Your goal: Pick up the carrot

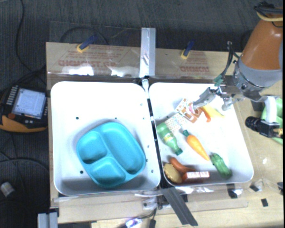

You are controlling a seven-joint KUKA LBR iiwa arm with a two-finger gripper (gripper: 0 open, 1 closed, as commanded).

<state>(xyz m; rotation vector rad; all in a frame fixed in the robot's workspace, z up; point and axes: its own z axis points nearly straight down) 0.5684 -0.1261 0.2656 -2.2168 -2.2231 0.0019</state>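
Two white bins sit side by side, and your claw (pixel 205 98) hangs over the right white bin (pixel 237 127). You cannot tell if the claw is apart or together. The small orange carrot with a green top (pixel 195 145) lies below the claw and a little left, near but not touching it. A green plastic bottle (pixel 169 137) lies further left of the carrot, and a green pickle toy (pixel 220 163) sits past it. The blue plastic tray with three parts (pixel 111 153) rests far left, in the other bin.
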